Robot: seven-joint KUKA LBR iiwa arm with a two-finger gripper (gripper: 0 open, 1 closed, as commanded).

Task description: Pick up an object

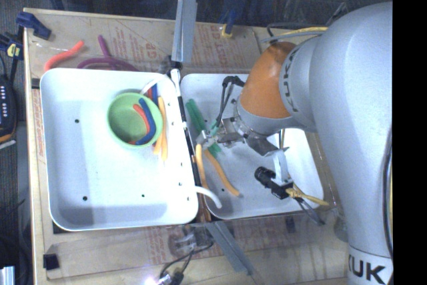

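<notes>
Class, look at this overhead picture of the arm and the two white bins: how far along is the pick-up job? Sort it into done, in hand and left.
Done: the arm has reached into the right bin, with the gripper low near its left wall. In hand: it sits right by the green stick and orange stick; no grasp is visible. Left: gripping and lifting something. The green bowl sits in the left bin.

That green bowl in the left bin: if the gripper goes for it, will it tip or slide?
The green bowl sits upright on the left bin, so it probably won't tip. It looks like light plastic and may slide on the smooth white floor if nudged. The loose sticks lying across and beside it would likely shift or spill.
</notes>
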